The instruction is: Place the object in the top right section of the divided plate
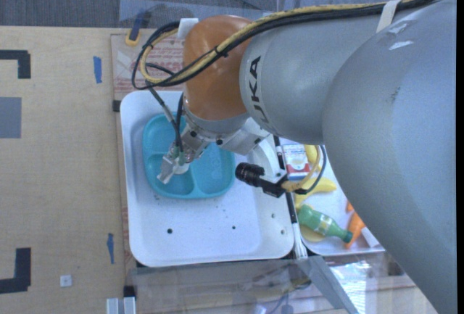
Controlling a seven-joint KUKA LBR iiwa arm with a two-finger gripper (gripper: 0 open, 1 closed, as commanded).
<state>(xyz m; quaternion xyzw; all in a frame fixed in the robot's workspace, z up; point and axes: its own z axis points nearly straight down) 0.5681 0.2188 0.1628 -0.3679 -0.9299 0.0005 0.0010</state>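
arm: grey, orange band above wrist, reaching in from right, angled down-left
gripper (pixel 172 166): low, pointing down-left, finger state unclear

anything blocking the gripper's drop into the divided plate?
Nothing visible. The gripper hangs right over the blue divided plate in the left bin; the sections around it look bare. The arm hides the plate's upper right part.

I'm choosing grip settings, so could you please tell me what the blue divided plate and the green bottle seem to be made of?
The blue divided plate looks like moulded plastic: one even turquoise colour, rounded ridges between sections, a soft satin sheen. The green bottle, lying in the right bin, is probably plastic too, perhaps a toy: saturated green and a bright glossy highlight along its side. Neither can be confirmed by look alone.
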